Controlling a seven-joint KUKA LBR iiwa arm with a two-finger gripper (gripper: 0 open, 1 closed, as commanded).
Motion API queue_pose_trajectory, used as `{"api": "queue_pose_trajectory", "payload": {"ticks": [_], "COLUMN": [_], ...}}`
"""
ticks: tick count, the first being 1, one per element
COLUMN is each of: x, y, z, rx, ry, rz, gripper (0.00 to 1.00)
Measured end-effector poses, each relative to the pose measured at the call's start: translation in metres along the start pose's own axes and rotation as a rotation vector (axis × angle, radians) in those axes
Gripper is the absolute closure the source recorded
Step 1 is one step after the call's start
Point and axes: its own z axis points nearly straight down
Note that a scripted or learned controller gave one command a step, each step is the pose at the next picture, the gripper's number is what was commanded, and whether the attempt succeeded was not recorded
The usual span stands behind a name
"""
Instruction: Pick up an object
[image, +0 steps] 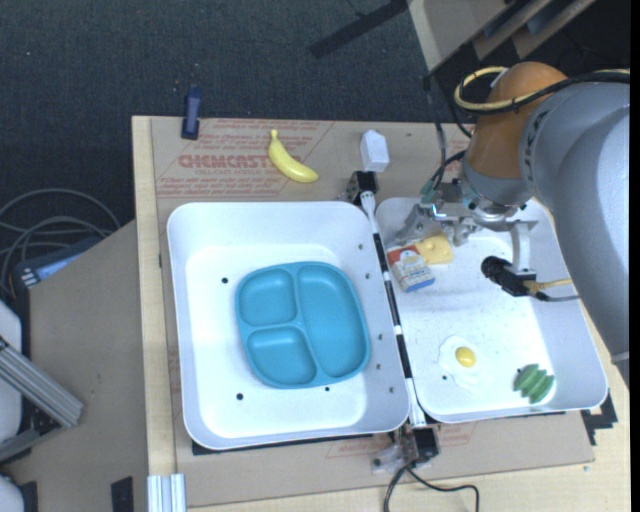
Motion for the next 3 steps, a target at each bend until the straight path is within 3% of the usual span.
{"api": "queue_pose_trajectory", "payload": {"ticks": [1, 2, 3], "x": [0.000, 0.000, 0.001], "y": [0.002, 0.002, -0.002], "z": [-0.012, -0.011, 0.004], "rx": [-0.006, -0.005, 0.008], "ry": [-0.002, -0.002, 0.001], "rz": [-0.001, -0.001, 0.000], "gripper": [1.00, 0.00, 0.00]}}
